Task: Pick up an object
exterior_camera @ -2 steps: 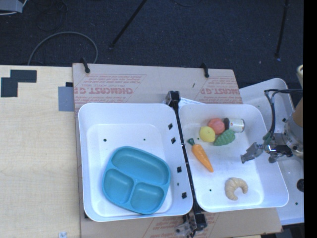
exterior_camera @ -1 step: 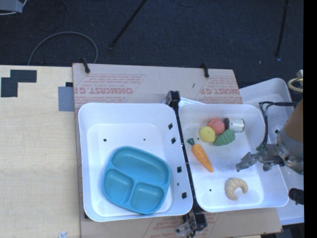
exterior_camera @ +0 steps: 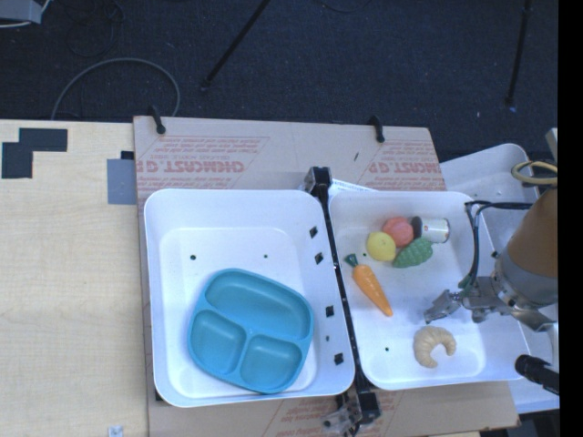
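The hand hangs low in the right bin, metal fingers parted and holding nothing. A pale, curved croissant lies just below it; a tapered orange carrot lies to its left, open white floor between.

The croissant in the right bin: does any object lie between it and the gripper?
Nothing visible does. The gripper hangs above the right bin, and the croissant lies just below it in the picture with bare white floor between. The carrot lies off to the left.
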You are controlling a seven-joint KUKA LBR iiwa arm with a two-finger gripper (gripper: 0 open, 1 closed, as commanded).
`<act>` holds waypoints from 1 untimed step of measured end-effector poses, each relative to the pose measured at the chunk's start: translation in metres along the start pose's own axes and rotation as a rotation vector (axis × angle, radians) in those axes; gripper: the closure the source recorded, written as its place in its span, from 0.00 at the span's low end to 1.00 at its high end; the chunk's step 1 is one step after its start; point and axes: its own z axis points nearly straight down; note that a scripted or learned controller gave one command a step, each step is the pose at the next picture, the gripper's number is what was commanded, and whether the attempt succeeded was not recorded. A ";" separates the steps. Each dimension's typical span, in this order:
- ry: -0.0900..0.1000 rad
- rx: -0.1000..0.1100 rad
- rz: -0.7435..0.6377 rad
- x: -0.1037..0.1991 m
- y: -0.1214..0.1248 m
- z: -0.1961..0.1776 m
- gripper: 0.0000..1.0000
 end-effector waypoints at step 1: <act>-0.001 -0.003 0.004 -0.001 0.001 -0.012 1.00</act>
